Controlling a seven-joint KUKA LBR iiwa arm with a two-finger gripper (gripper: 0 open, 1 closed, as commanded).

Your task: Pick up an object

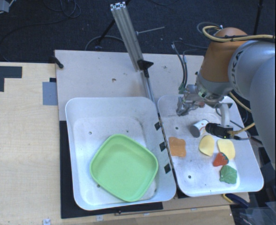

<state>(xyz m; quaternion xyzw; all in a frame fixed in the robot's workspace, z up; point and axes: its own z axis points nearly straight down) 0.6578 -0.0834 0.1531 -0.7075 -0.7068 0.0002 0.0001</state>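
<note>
Arm (250, 74) enters from the right edge of the frame, upper right quarter. Grey casing fills the right margin; orange band (220, 55) sits above the wrist, upper right of centre. Wrist is angled down and toward the left. Gripper (184, 108) hangs at the lower end of the wrist, right of frame centre, pointing downward. Cables loop along the wrist's upper side. Finger state not discernible at this resolution

The right bin (190, 184) has bare floor at its nine o'clock side; toys (216, 146) crowd its three o'clock side. A green plate (124, 167) fills the left bin (77, 125).
</note>
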